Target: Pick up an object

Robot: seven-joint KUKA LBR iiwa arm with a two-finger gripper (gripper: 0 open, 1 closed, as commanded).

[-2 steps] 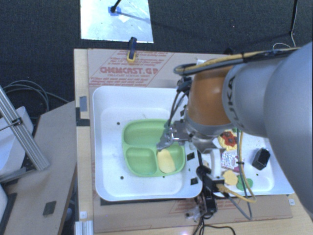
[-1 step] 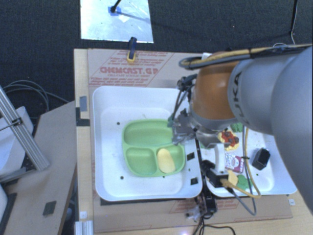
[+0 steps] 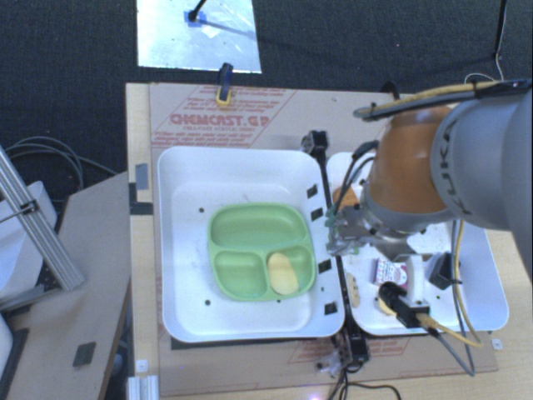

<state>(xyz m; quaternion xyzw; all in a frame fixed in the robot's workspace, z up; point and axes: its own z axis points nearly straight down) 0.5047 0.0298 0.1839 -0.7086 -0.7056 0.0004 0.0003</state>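
Hand (image 3: 356,242) low in right bin (image 3: 497,305), grip unreadable; yellow oval (image 3: 284,274) in green tray (image 3: 250,230) lies lengthwise top-to-bottom.

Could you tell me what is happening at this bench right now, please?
The KUKA arm reaches in over the right bin, its gripper low by that bin's left wall. No held object is visible. A red-and-white patterned item lies in the right bin. The left bin holds a green divided plate with a yellow object in one compartment.
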